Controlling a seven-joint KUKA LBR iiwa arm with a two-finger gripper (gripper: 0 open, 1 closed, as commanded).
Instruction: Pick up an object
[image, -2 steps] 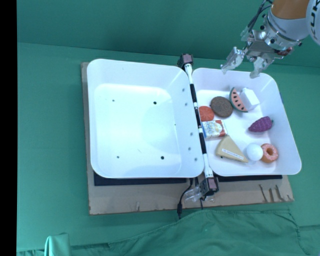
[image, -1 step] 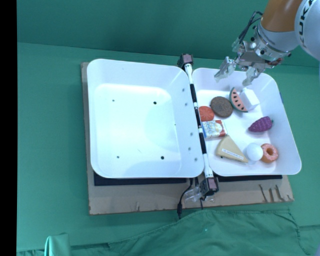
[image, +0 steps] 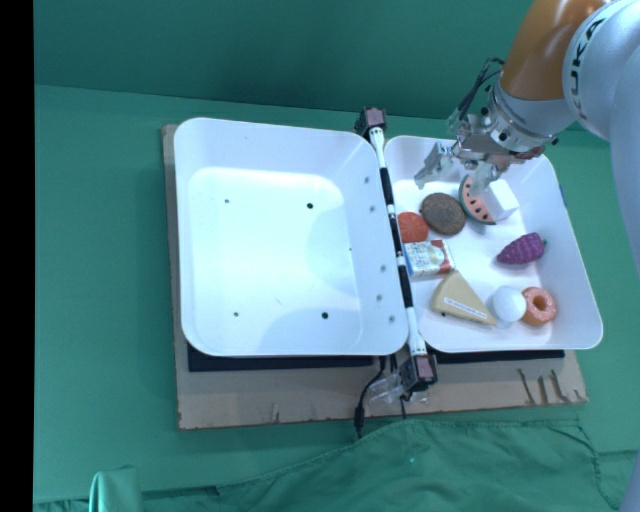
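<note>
My gripper (image: 457, 174) hangs over the far part of the right bin (image: 580, 290), open, with nothing between its fingers. Just below it lie a watermelon slice (image: 478, 201) and a round brown cookie (image: 442, 213). One finger stands close above the watermelon slice; I cannot tell if it touches. A white block (image: 503, 196) lies beside the slice. Further toward the front are a red tomato (image: 412, 227), a small carton (image: 427, 258), purple grapes (image: 521, 248), a cheese wedge (image: 460, 298), a white egg (image: 507, 304) and a donut (image: 541, 305).
The left bin (image: 200, 150) is bare white with a few dark specks. A black-and-white bar (image: 392, 225) runs between the two bins. Both bins rest on a cardboard sheet (image: 280, 400) on green cloth.
</note>
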